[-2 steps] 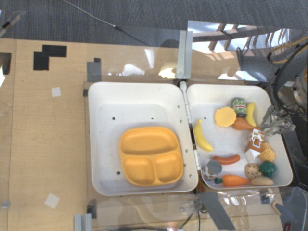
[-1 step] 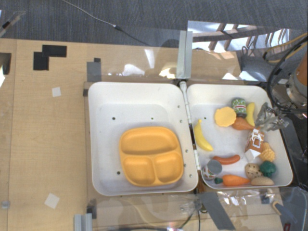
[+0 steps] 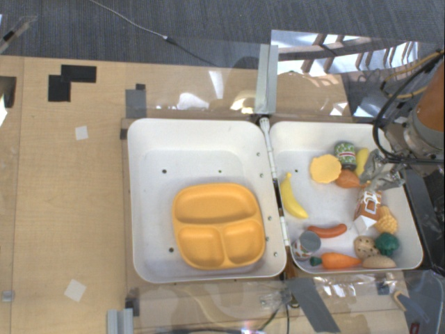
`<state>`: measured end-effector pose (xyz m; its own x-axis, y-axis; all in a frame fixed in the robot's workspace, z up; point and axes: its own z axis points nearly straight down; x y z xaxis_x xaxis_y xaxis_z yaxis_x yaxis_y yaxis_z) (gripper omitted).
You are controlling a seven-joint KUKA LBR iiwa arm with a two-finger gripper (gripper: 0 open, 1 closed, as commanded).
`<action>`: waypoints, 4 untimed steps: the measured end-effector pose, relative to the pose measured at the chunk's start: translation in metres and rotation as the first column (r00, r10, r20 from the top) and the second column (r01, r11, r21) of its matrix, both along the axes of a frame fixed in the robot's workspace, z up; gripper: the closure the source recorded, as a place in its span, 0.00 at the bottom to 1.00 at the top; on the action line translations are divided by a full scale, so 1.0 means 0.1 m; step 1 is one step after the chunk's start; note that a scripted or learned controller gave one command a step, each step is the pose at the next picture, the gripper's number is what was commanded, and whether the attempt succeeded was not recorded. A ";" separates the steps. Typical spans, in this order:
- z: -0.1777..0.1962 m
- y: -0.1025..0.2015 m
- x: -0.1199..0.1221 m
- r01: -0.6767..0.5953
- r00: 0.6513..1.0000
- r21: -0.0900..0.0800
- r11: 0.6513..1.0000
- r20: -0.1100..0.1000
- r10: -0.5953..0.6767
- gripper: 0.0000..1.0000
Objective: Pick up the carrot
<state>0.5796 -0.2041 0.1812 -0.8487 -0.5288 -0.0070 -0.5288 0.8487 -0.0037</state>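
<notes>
The carrot (image 3: 338, 261), orange with a small green end, lies flat near the front edge of the right bin (image 3: 281, 160). My gripper (image 3: 380, 172) hangs over the right side of that bin, well behind the carrot and apart from it. It is just beside an orange rounded toy (image 3: 348, 179) and above a small white and orange carton (image 3: 367, 207). Nothing can be seen held in it.
The right bin also holds a banana (image 3: 292, 197), a yellow disc (image 3: 325, 169), a green ball (image 3: 345, 150), a red sausage (image 3: 327, 230), a grey cup (image 3: 307, 242), a potato (image 3: 363, 245) and broccoli (image 3: 387, 243). An orange divided plate (image 3: 217, 225) lies in the left bin (image 3: 149, 186).
</notes>
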 end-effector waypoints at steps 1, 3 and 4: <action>-0.15 -0.01 -0.25 0.273 0.962 0.001 0.962 -0.001 -0.273 1.00; -0.06 -0.01 -0.59 0.648 0.762 0.003 0.762 -0.002 -0.648 1.00; -0.24 -0.02 -0.90 0.646 0.764 0.002 0.764 -0.002 -0.646 1.00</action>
